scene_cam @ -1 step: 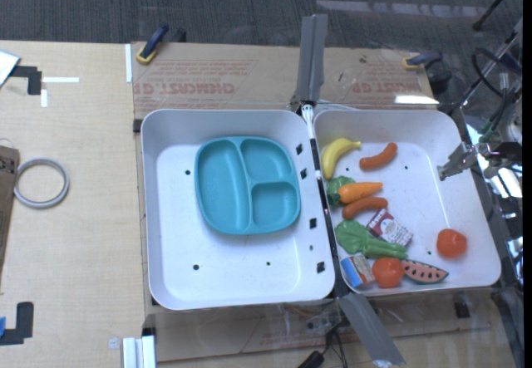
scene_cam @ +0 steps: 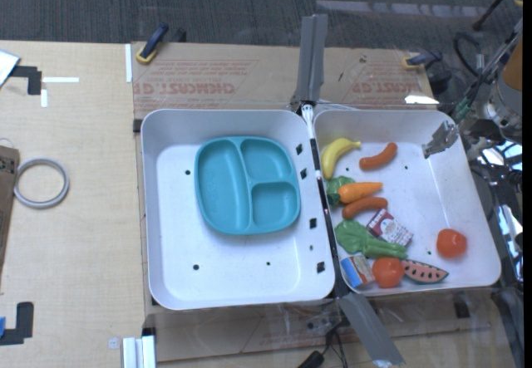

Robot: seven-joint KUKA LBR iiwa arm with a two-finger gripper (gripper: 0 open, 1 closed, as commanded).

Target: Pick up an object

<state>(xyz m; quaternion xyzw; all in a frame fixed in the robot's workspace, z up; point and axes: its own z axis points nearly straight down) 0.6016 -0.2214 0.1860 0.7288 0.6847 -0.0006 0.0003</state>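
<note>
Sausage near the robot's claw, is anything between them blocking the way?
Nothing visible does. The gripper sits at the right bin's upper right, and bare white floor lies between it and the sausage. The banana lies on the sausage's far side, left of it.

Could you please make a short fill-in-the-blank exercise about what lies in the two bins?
1. The teal divided plate lies in the ____ bin.
2. The banana in the right bin is ____ in colour.
3. The watermelon slice lies near the right bin's ____ edge.
4. The gripper is above the ____ bin.

Missing words: left; yellow; front; right
</note>
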